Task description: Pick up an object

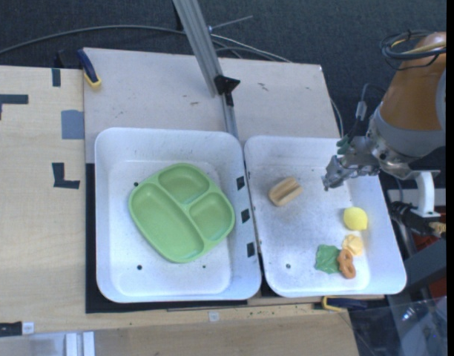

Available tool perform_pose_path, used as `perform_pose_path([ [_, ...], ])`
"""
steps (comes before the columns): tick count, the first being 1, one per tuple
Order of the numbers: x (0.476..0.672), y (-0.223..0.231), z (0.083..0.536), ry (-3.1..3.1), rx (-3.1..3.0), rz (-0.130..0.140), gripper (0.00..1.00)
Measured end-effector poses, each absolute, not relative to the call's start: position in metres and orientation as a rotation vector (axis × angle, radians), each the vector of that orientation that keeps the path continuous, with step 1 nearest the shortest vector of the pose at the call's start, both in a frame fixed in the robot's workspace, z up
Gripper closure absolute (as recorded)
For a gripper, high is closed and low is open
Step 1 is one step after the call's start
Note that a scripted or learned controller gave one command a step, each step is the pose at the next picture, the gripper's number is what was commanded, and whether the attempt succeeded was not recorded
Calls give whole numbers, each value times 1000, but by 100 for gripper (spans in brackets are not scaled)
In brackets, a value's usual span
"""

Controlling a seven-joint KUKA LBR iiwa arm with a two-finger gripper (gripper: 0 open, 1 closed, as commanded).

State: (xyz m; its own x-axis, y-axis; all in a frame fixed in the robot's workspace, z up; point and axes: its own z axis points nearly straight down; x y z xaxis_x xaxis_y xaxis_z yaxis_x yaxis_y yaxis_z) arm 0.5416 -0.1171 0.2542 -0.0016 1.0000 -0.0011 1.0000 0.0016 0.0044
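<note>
A pale wooden bench stands over dark carpet, with cables trailing across the floor at twelve o'clock and two shallow white bins set side by side on the bench. In the camera view, the left bin [108, 199] holds a green divided plate [182, 211] lying flat. The right bin [301, 154] holds a small tan bread roll [285, 191] toward nine o'clock of its floor, a yellow lemon-like piece [354, 218] toward three o'clock, and at five o'clock a cluster: a green leafy scrap [327, 259] touching an orange pretzel-like bit [347, 264] and a pale yellow piece [352, 243]. The gripper [335, 173] hangs over the bin's two o'clock area, nothing visible between its tips; whether they are spread or closed I cannot tell. The roll looks the likeliest target: probably light, firm toy food, best pinched across its short width. It lies alone with open floor all round, near the left wall but not against it. The cluster near the rim looks harder to separate.
</note>
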Motion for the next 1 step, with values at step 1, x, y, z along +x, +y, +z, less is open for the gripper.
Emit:
perform_pose_path([
  [1, 549, -57, 243, 2231, 2215, -1, 100],
])
